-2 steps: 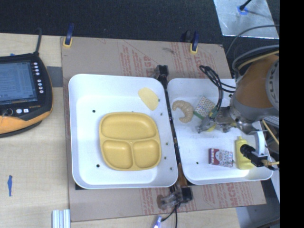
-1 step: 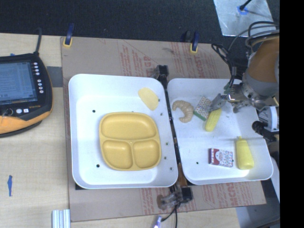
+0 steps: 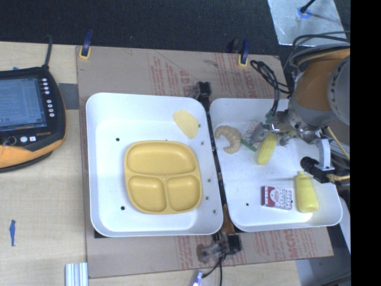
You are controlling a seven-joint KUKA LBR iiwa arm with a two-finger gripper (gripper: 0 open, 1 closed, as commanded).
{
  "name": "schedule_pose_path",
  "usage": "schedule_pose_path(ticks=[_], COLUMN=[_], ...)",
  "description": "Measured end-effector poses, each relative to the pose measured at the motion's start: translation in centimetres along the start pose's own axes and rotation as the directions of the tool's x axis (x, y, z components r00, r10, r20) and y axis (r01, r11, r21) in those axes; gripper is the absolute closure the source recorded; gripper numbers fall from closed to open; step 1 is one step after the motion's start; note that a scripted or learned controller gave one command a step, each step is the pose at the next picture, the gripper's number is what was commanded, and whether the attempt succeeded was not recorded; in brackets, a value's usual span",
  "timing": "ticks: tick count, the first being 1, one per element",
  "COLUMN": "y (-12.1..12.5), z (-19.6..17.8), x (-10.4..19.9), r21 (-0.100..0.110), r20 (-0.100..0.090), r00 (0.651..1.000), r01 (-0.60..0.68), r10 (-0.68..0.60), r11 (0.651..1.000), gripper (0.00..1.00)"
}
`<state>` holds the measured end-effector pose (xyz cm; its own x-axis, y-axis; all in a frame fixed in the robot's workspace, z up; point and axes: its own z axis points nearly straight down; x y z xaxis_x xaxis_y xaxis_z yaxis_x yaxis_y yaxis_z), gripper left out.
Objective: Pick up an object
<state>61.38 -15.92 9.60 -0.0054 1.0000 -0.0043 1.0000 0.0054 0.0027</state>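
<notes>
In the right bin (image 3: 250, 210) lie a tan croissant (image 3: 229, 139), a yellow corn cob (image 3: 266, 149), a red and white small box (image 3: 277, 196) and a yellow bottle (image 3: 306, 192). My gripper (image 3: 259, 133) is low over the bin's far part. It sits just right of the croissant, at the upper end of the corn cob. The arm's wrist (image 3: 309, 109) hides the bin's far right corner. I see nothing lifted off the bin floor.
The left bin (image 3: 104, 159) holds a yellow divided plate (image 3: 164, 176) and a flat yellow slice (image 3: 186, 123). A tablet-like pendant (image 3: 27, 112) rests on the bench at the far left. Cables (image 3: 268, 76) loop behind the right bin.
</notes>
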Motion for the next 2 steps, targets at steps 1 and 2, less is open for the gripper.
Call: schedule_pose_path(ticks=[1,2], y=[-0.49,-0.59], z=[0.03,-0.87], x=[0.93,0.86], r21=[0.001,0.006], r20=[-0.001,-0.002], r00=[1.000,1.000], r01=[0.001,0.002], r10=[-0.001,-0.002], r11=[1.000,1.000], gripper=[0.00,1.00])
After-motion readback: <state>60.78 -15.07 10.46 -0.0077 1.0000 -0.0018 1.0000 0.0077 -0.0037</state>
